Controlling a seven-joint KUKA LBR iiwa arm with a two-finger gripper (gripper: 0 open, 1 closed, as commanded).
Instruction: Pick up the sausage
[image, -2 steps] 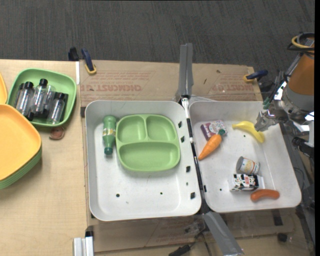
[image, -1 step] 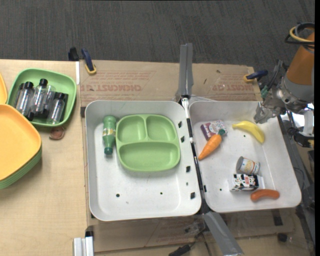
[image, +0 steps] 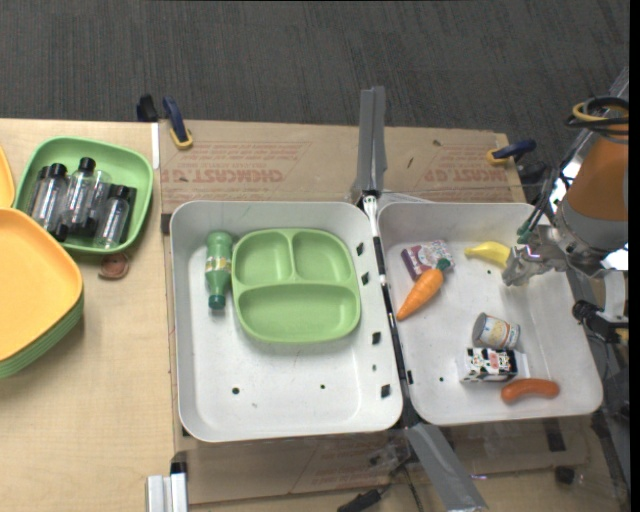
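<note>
The sausage (image: 530, 390) is a short orange-red link lying at the front of the right bin (image: 450, 400), just below a small black-and-white carton (image: 490, 364). My gripper (image: 519, 264) hangs over the right bin's far right side, close to a yellow banana (image: 488, 252) and well behind the sausage. Nothing shows between its fingers.
The right bin also holds a carrot (image: 421, 289), a purple packet (image: 424, 256) and a small tin can (image: 495, 331). The left bin (image: 280, 400) bears a green divided plate (image: 296, 283) and a green bottle (image: 217, 267). On the bench at left stand yellow plates (image: 35, 290) and a green tray of bottles (image: 84, 196).
</note>
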